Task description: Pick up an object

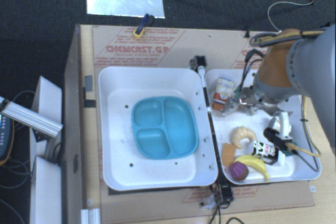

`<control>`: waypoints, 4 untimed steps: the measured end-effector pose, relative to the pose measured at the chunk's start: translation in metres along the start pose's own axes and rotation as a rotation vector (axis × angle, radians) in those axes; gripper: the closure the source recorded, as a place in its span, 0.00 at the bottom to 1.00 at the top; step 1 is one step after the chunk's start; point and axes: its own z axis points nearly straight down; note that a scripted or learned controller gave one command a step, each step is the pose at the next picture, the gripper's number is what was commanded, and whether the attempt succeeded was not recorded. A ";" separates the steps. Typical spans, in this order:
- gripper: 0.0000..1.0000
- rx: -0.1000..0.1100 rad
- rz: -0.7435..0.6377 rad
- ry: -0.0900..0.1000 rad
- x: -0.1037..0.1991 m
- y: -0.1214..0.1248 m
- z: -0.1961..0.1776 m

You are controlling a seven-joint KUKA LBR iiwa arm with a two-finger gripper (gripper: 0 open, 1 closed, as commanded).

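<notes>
Fingers by small orange-and-white carton, upright

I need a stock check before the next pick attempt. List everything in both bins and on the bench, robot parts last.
left bin: one, white, left half of the bench
divided plate: one, light blue, three compartments, middle of the left bin
right bin: one, white, right half of the bench
small carton: one, orange and white, far left corner of the right bin
croissant: one, tan, middle of the right bin
orange block: one, orange, near left of the right bin
banana: one, yellow, near edge of the right bin
purple fruit: one, purple, near edge, beside the banana
black-and-white toy: one, right of the croissant
arm: one, grey with an orange band, over the right bin
hand: one, dark metal, low beside the small carton
</notes>
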 end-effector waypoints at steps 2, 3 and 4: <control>0.00 0.080 0.021 0.003 0.010 0.056 0.005; 0.00 0.078 0.020 0.004 0.009 0.056 0.005; 0.00 0.080 0.019 0.007 0.007 0.056 0.005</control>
